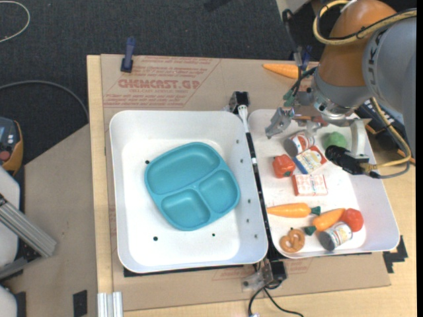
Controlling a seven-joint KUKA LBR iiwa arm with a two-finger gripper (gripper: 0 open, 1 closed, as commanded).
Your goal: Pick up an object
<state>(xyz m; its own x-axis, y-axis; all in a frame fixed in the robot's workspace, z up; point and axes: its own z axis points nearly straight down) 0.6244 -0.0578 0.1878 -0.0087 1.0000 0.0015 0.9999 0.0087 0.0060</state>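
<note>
My gripper (280, 121) hangs over the far left corner of the right bin (380, 224), above bare bin floor. Just to its right lie a small red-and-white can (301, 142) and a tilted white and red carton (310, 158). A small red block (283, 166) lies below the gripper, near the bin's left wall. A pink and white box (309, 185) sits mid-bin, and a green piece (335, 139) shows under the wrist. Nothing is seen held.
At the near end of the right bin lie two carrots (289, 210) (327, 218), a red tomato (354, 219), a tin (335, 236) and a bagel (292, 240). The left bin (125, 177) holds a teal divided plate (192, 185). Another carrot (280, 69) lies outside, behind the bins.
</note>
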